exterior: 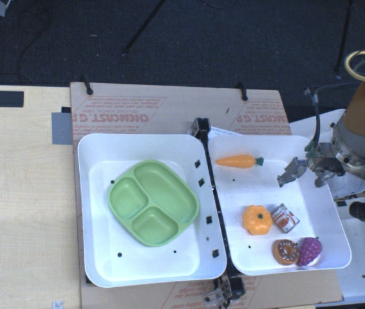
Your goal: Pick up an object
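The right bin (253,262) holds a toy carrot (237,162) near its far edge, an orange pepper (257,219) in the middle, and a small red-and-white can (286,217) beside the pepper. A donut (285,252) and purple grapes (309,250) lie at the near right corner. My gripper (306,174) hangs over the bin's right side, its two fingers spread apart with nothing between them. It is well above and to the right of the can.
The left bin (98,262) carries a green divided plate (153,202). A black divider (211,205) runs between the two bins. Cardboard lies under them, and the arm's grey body (356,140) stands at the right edge.
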You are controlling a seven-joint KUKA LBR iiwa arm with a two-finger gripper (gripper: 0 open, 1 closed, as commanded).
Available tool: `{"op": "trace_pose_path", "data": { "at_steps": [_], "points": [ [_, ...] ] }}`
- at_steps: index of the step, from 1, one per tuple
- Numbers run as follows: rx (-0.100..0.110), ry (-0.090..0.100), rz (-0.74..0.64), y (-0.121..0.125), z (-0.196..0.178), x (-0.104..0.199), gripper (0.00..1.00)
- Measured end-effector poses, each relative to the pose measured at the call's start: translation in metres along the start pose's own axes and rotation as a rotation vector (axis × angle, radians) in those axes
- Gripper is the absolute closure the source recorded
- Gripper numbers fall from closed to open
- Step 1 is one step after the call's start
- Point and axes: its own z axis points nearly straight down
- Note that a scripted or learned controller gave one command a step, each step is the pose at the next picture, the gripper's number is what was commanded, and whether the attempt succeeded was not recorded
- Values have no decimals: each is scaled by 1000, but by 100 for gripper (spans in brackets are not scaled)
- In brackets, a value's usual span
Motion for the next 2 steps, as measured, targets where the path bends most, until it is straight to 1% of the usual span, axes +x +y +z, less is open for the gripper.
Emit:
{"op": "trace_pose_path", "data": {
  "at_steps": [1,2],
  "points": [
    [-11,-2,-2,2,-6,0,0],
    [-7,-1,-2,12,44,-1,0]
  ]
}}
